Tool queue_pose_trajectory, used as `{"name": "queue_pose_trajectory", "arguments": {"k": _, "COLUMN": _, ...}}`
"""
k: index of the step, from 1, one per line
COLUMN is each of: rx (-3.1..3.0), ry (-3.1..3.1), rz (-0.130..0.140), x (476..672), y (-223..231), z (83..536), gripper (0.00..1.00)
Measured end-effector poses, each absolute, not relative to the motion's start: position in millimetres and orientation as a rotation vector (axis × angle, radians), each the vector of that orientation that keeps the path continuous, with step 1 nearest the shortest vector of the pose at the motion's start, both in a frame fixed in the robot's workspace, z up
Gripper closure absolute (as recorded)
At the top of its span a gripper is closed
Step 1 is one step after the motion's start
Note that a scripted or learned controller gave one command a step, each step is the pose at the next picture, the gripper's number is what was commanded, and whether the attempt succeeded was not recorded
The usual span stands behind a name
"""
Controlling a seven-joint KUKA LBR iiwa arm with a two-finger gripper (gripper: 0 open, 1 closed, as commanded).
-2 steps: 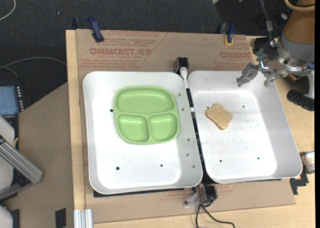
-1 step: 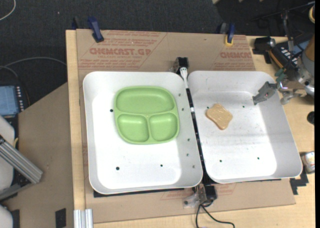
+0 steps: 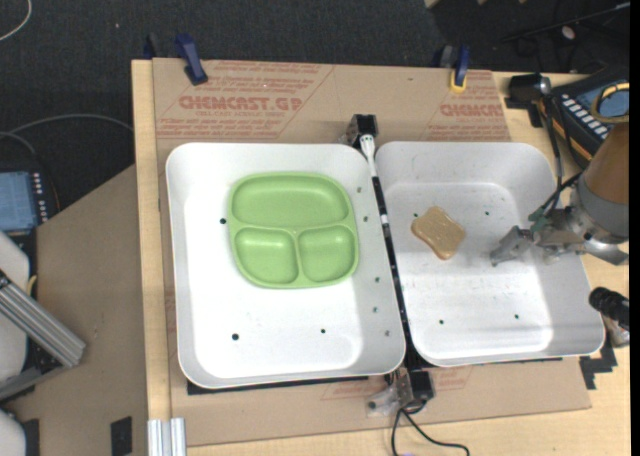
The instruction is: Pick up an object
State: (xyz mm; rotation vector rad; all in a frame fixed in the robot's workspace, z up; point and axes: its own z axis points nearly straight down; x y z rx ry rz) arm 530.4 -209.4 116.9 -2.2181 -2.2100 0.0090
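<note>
Camera view: hand (image 3: pixel 503 250) beside toast (image 3: pixel 439 232).

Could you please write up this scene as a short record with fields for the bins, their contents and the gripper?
left bin: holds a green divided plate, three compartments, lying flat
right bin: holds a tan toast-shaped piece, lying flat, left of centre
gripper: low over the right bin, right of the toast-shaped piece and apart from it
held object: none seen between the fingers
arm: reaches in from the view's right
bench: brown board under both bins, clamped at the far edge
</note>
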Motion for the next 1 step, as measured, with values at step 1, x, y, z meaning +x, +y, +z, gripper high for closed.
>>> {"name": "queue_pose_trajectory", "arguments": {"k": 1, "rx": -2.209, "ry": -2.221, "rz": -0.011, "x": 594.4, "y": -218.3, "z": 83.0, "gripper": 0.00}}
